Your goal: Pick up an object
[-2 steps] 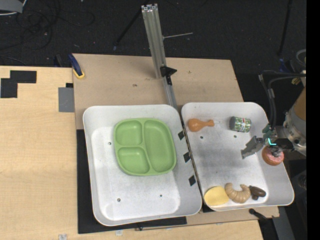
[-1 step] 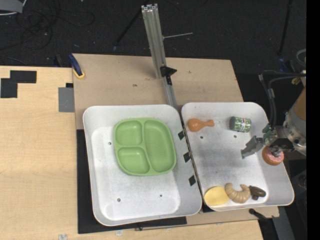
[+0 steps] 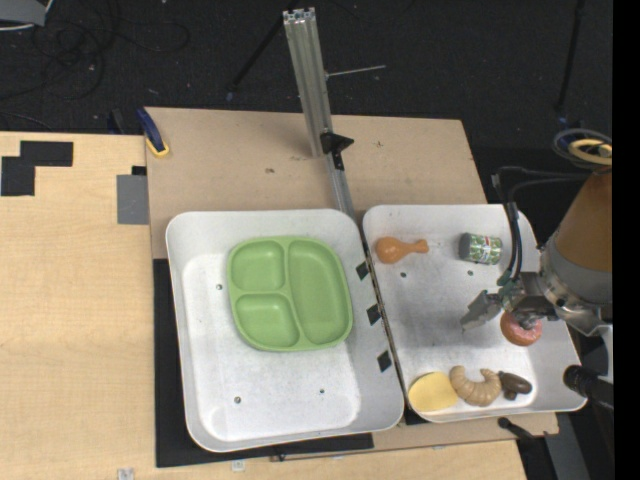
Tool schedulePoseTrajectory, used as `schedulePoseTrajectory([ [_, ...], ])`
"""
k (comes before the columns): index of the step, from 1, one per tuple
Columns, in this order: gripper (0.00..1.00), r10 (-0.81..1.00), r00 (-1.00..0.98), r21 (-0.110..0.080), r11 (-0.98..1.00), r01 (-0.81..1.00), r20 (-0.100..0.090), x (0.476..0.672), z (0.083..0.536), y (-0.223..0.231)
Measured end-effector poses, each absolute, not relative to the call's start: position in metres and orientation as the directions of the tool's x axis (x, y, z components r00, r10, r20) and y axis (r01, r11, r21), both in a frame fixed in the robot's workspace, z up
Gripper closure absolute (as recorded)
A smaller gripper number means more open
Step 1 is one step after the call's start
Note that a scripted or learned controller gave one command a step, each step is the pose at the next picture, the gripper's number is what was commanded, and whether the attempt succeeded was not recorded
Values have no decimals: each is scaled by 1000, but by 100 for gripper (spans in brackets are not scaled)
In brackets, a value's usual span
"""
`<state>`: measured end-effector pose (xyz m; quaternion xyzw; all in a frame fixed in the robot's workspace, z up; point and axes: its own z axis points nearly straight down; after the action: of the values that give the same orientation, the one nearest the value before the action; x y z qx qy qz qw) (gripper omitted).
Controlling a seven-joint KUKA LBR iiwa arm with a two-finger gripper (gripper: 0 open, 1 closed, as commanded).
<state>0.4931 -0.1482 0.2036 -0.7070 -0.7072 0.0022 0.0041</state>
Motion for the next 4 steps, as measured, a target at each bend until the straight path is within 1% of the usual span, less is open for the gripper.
schedulePoseTrajectory([
  [1,0,1000,1,-8,-1,1000,3,491,160,-148],
  [2,0,1000,0,-8,0,1000,3,490,106,-137],
  [3,100,1000,6,-6,-6,1000,2,490,119,-139],
  [4,100,1000,0,2,0,1000,0,488,181,-143],
])
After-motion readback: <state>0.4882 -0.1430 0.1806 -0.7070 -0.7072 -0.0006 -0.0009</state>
